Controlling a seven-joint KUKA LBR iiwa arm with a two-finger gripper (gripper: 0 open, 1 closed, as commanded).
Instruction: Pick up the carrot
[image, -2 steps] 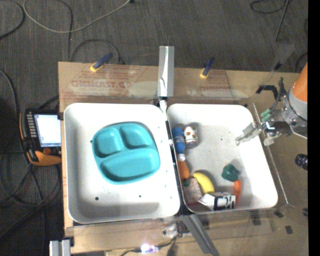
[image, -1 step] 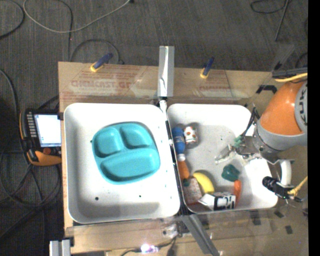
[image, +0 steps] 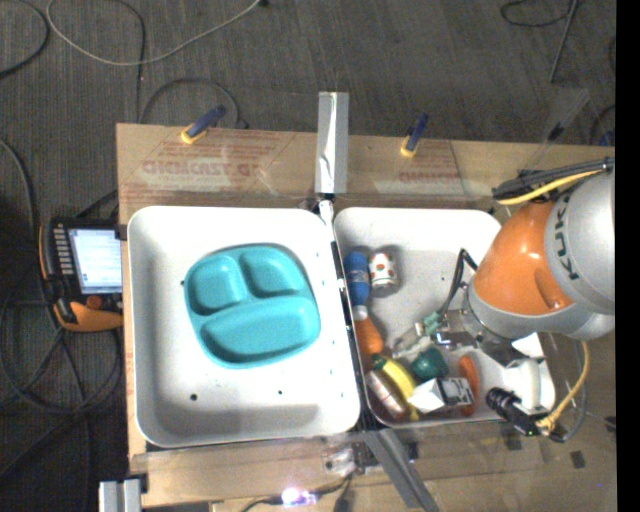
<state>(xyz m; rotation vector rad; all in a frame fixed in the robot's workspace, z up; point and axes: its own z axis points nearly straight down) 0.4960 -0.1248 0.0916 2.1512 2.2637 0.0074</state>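
The carrot (image: 368, 338), a short orange piece, lies against the left wall of the right bin (image: 430, 225), just below a blue bottle (image: 356, 272). My gripper (image: 440, 336) hangs low over the middle of that bin, a little right of the carrot and just above a dark green object (image: 430, 362). Nothing shows between the gripper and the carrot but bare bin floor. The grey and orange wrist (image: 530, 275) covers the bin's right side.
The right bin's lower part is crowded: a yellow item (image: 397, 377), a brown one (image: 385, 398), a white box (image: 430, 397) and a small orange-red piece (image: 468, 372). A small can (image: 382, 268) sits by the bottle. The left bin (image: 160, 330) holds a teal divided plate (image: 255, 303).
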